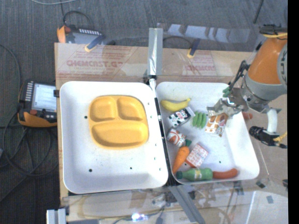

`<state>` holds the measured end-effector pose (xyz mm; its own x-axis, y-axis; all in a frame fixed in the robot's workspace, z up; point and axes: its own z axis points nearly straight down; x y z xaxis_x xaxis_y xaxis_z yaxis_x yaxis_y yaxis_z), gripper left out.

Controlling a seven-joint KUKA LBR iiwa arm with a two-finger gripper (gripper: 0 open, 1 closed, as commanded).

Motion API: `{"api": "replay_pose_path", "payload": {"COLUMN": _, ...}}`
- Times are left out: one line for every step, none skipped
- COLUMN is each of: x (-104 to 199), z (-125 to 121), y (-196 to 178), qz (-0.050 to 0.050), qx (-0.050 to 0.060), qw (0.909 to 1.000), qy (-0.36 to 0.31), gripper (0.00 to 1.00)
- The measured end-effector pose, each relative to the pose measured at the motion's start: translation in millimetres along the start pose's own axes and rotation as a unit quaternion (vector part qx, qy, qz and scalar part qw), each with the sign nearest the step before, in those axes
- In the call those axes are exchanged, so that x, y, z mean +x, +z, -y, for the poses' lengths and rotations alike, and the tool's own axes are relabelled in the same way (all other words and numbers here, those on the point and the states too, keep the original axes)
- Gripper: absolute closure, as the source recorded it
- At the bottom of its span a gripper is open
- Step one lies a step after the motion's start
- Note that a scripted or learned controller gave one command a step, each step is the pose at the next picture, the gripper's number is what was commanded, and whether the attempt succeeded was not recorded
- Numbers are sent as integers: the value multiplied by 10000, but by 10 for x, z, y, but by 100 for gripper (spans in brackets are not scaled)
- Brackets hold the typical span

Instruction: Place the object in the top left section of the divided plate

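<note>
Two shallow white bins: left bin bearing one yellow-orange divided plastic plate, three sections. In right bin: one yellow banana, one orange carrot, one green bottle, one red sausage, one green pepper, one orange-and-white snack packet directly beneath gripper. Jaw state: cannot tell.
</note>
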<state>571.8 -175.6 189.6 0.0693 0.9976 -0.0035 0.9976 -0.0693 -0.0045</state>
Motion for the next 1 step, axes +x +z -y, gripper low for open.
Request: {"api": "replay_pose_path", "payload": {"x": 718, "z": -347, "y": -406, "qz": -6, "qx": -15, "qw": 9935, "qy": -1138, "gripper": 100}}
